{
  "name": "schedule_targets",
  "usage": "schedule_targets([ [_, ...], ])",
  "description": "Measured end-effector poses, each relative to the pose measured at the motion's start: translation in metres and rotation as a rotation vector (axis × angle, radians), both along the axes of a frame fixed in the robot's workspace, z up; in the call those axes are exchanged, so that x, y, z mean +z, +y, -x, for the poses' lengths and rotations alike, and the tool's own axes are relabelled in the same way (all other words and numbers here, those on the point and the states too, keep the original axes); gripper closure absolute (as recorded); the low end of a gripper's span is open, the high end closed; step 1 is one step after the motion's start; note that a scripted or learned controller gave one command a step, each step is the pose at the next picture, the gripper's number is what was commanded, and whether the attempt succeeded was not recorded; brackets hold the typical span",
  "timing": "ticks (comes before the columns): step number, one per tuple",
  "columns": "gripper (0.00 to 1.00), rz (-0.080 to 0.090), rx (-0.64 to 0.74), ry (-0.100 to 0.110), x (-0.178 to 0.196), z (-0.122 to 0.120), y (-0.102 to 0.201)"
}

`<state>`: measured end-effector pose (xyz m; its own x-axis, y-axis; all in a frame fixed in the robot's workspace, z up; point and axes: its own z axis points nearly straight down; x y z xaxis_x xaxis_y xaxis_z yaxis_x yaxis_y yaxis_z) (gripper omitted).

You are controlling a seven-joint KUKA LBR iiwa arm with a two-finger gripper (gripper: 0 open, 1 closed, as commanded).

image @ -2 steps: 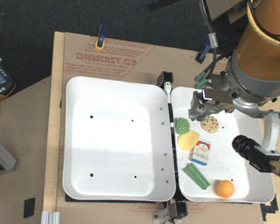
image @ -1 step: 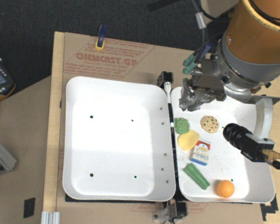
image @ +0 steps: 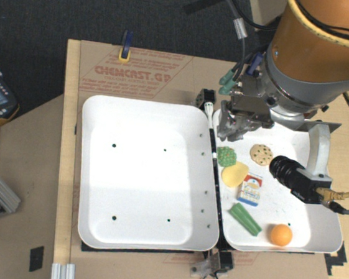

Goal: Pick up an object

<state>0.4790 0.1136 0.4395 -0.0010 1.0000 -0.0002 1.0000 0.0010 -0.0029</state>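
The right bin (image: 320,237) holds several small things. A green bumpy piece (image: 226,155) lies by its left wall, with a yellow piece (image: 235,174) just below it. A round speckled cookie (image: 261,154) sits further right. A small red, white and blue carton (image: 251,190) lies in the middle, a green stick (image: 244,218) below it, and an orange ball (image: 281,235) near the front. My gripper (image: 230,132) hangs over the bin's back left corner, just above the green bumpy piece. Nothing shows between its tips.
The left bin (image: 139,175) is bare white with a few dark dots. Both bins rest on a brown cardboard sheet (image: 138,69). A blue and yellow clip (image: 126,50) stands at the sheet's back edge. The arm's grey and orange body overhangs the right bin's back.
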Motion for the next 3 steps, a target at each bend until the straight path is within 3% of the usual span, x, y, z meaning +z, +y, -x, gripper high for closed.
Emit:
schedule_targets([
  [1,1.0,-0.005,0.006,-0.012,0.074,0.0,0.065],
  [2,1.0,-0.002,0.002,-0.008,0.084,-0.029,0.086],
  [3,1.0,-0.002,0.002,-0.009,0.094,-0.028,0.085],
])
